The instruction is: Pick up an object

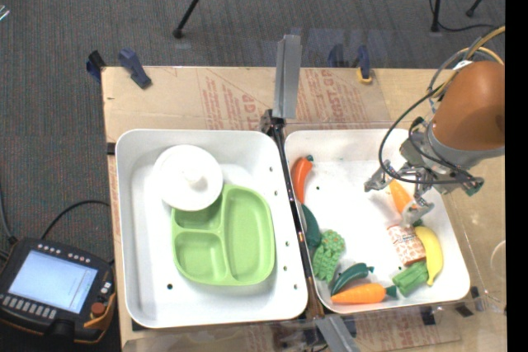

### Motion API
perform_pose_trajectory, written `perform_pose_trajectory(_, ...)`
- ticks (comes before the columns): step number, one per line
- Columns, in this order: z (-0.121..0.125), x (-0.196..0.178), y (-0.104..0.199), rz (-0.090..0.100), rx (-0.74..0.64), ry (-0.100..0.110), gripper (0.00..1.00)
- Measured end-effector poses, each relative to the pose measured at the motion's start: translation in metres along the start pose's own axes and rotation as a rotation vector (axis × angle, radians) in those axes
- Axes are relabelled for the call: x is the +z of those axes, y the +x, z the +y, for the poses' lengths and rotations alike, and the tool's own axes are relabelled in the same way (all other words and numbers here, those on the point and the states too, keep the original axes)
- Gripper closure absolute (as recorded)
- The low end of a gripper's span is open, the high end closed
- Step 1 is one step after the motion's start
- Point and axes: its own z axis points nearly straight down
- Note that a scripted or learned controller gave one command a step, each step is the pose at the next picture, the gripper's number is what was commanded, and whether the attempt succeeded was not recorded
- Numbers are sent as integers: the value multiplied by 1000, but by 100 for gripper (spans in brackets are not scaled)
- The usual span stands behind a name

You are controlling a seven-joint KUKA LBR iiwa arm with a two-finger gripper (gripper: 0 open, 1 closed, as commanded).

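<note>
Camera view: gripper (pixel 402 195) at 3 o'clock of right bin (pixel 346 146), fingers spread wide astride small orange piece (pixel 399 194), not closed on it, nothing held, prob. poised to pinch. Banana (pixel 431 252) and packet (pixel 405 244) at 5 o'clock; carrot (pixel 360 293), broccoli (pixel 328 254) at 6. Left bin (pixel 136 152): green tray (pixel 227 247), white lid (pixel 190 176)
</note>
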Motion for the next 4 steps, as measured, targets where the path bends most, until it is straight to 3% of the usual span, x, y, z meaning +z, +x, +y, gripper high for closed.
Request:
perform_pose_trajectory(2, 2, 0, 14, 1, 238, 2, 0)
perform_pose_trajectory(3, 3, -9, 13, 0, 236, -2, 100)
perform_pose_trajectory(4, 3, -8, 13, 1, 236, -3, 0)
